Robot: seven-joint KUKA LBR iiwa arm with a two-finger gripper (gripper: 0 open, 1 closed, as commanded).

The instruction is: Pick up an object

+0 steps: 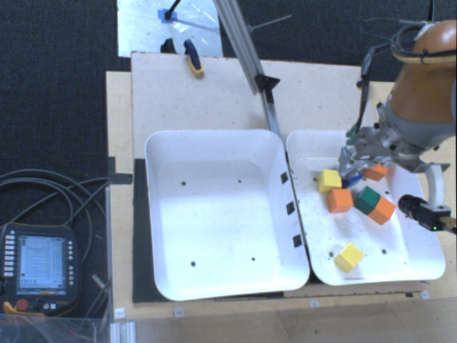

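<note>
The right bin (400, 269) holds several small blocks. A yellow block (329, 181) lies near its upper left, an orange block (340, 200) just below it, and a green block (368, 199) leans on another orange block (383, 211). A second yellow block (349, 256) rests alone near the front. A further orange block (375, 170) and a small blue piece (351, 181) show right under the arm's wrist. My gripper (355, 164) hangs low over that upper cluster, just right of the yellow block; the wrist hides its fingers.
The left bin (214, 148) sits beside the right one, with black clips along the shared rim. A slanted metal pole (239, 31) crosses above the bench's back. A teach pendant (39, 266) and cables lie off the bench at left.
</note>
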